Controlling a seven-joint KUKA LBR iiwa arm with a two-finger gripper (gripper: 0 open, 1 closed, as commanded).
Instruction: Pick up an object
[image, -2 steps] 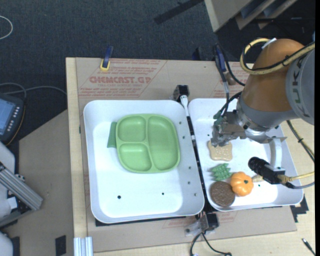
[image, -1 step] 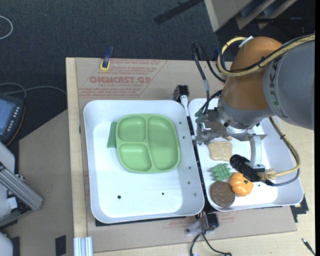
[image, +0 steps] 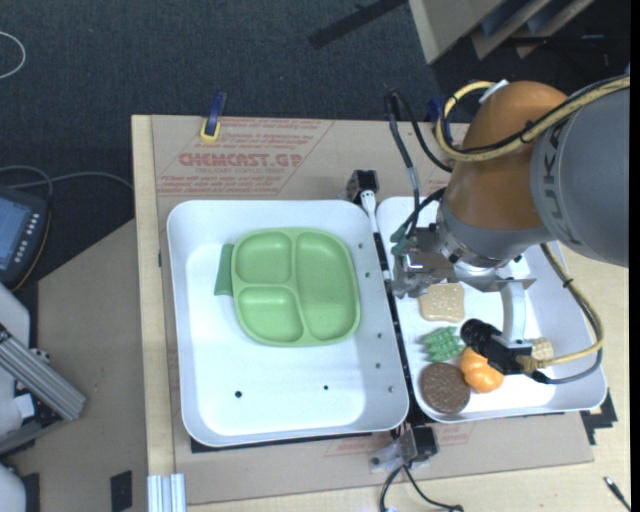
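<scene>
My gripper (image: 412, 268) hangs over the upper left part of the right bin (image: 570, 330), under the grey and orange wrist. Just below and to the right of it lies a beige square cracker (image: 443, 302). Farther toward the front sit a small green leafy piece (image: 440, 345), a brown round disc (image: 445, 388) and an orange piece (image: 481, 373). The arm hides the back of this bin.
The left bin (image: 200, 330) holds a light green divided plate (image: 295, 285) with a darker green piece (image: 223, 270) sticking out from under its left edge. A raised rim (image: 385, 300) separates the two bins. Cardboard (image: 240, 150) lies behind the bins.
</scene>
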